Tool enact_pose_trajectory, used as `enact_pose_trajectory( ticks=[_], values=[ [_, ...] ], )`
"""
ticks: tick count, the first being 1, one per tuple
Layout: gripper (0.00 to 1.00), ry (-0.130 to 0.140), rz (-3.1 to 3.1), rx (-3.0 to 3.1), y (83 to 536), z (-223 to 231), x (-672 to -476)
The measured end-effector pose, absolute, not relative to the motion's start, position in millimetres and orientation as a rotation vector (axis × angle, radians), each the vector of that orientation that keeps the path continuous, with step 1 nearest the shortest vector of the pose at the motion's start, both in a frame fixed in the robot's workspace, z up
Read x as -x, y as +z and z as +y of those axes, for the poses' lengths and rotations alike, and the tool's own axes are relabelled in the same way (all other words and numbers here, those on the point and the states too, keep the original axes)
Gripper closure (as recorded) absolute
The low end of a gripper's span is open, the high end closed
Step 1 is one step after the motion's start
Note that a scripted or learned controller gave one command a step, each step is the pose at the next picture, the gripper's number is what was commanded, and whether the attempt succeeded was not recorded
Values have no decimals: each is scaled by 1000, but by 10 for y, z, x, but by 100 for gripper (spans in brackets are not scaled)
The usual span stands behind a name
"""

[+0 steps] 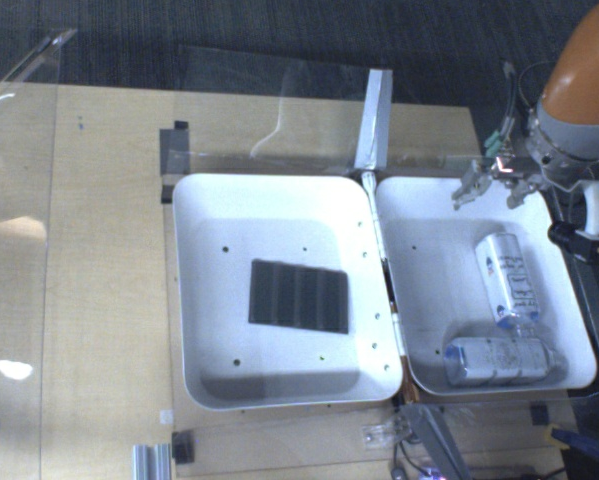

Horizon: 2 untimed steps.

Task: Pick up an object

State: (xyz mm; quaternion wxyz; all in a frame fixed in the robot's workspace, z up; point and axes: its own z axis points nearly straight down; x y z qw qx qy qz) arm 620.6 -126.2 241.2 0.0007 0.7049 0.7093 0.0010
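Note:
Two clear plastic water bottles lie in the right bin (419,268). One bottle (505,276) lies lengthwise toward the bin's right side, the other bottle (497,360) lies crosswise along the front wall, and their ends nearly touch. A dark ribbed rectangular pad (299,295) lies flat in the middle of the left bin (209,228). My gripper (493,189) hangs over the back right corner of the right bin, above and behind the upper bottle, its two fingers spread apart with nothing between them.
A metal post (373,118) rises behind the seam between the two bins. Clear plastic sheeting covers the wooden bench at left. Cables and a black fitting (579,238) hang off the arm beside the right bin's edge.

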Motion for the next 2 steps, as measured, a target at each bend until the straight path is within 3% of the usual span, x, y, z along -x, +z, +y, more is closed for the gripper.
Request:
enact_pose_trajectory(
  ticks=[1,2],
  values=[
    [100,9,2231,-2205,2527,-1245,-6224],
    [0,9,2231,-2205,2527,-1245,-6224]
  ],
)
